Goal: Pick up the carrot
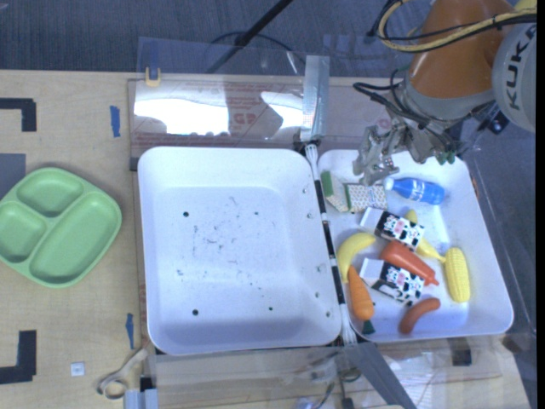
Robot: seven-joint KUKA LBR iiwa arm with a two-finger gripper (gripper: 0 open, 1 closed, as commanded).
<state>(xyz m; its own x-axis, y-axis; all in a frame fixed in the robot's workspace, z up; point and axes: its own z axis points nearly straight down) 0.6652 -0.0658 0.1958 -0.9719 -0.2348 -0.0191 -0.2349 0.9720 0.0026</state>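
Now my claw [375,156], state unreadable, must drop beyond the blue bottle [415,192] onto the carrot [360,294], gripping mid-body.

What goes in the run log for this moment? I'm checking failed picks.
gripper: above right bin's far end | carrot: lying at near-left of right bin, not held | stage: pick not yet made

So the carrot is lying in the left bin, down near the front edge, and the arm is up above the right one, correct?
Not quite. The carrot lies in the right bin, near its front edge, beside the divider. The arm is indeed above the right bin, toward its back. The camera view shows this.
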